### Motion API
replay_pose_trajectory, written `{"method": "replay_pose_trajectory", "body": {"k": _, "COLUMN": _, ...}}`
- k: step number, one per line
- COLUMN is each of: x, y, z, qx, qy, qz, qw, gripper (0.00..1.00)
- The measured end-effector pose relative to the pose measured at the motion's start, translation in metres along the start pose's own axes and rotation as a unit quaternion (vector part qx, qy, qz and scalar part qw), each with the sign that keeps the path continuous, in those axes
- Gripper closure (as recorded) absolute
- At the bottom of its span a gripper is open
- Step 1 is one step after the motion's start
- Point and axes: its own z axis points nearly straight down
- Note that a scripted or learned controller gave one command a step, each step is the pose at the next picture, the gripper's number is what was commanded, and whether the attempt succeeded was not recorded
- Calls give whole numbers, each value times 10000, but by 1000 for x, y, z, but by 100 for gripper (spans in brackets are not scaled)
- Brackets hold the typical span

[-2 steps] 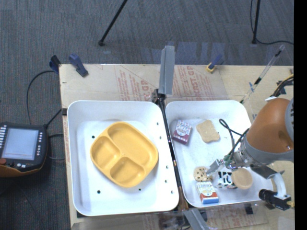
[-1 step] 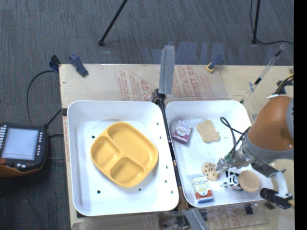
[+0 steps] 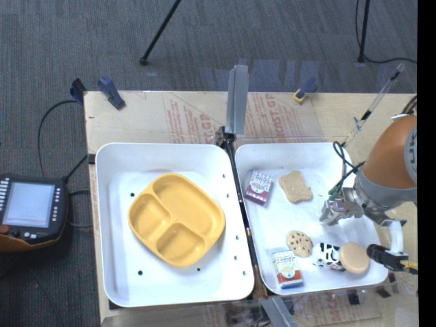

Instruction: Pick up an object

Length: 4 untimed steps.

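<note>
Camera view: nearest in the right bin [image 3: 272, 154], a juice carton [image 3: 287, 268], cookie [image 3: 299, 243], round bun [image 3: 355, 257] and black-white item [image 3: 330, 254] are seen. Gripper [image 3: 336, 210] is hung above bare floor beside them; claw state cannot be told. Farther: bread slice [image 3: 295, 186], small packet [image 3: 259, 187]. Yellow divided plate [image 3: 176, 218] is set in the left bin [image 3: 109, 182].

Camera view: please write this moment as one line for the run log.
gripper: low over right bin, right side | nearest: round bun, cookie | left bin: yellow divided plate | pick: not confirmed
</note>
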Motion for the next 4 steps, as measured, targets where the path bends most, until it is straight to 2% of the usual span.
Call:
{"method": "replay_pose_trajectory", "body": {"k": 1, "x": -2, "y": -23, "z": 0, "qx": 12, "qy": 10, "qz": 1821, "qw": 9833, "gripper": 100}}
{"method": "replay_pose_trajectory", "body": {"k": 2, "x": 66, "y": -56, "z": 1, "qx": 26, "qy": 8, "qz": 3855, "qw": 9227, "gripper": 100}}
{"method": "replay_pose_trajectory", "body": {"k": 3, "x": -11, "y": -67, "z": 0, "qx": 12, "qy": 8, "qz": 5178, "qw": 8555, "gripper": 100}}
{"method": "replay_pose_trajectory", "body": {"k": 4, "x": 50, "y": -72, "z": 1, "qx": 27, "qy": 12, "qz": 4766, "qw": 8791, "gripper": 100}}
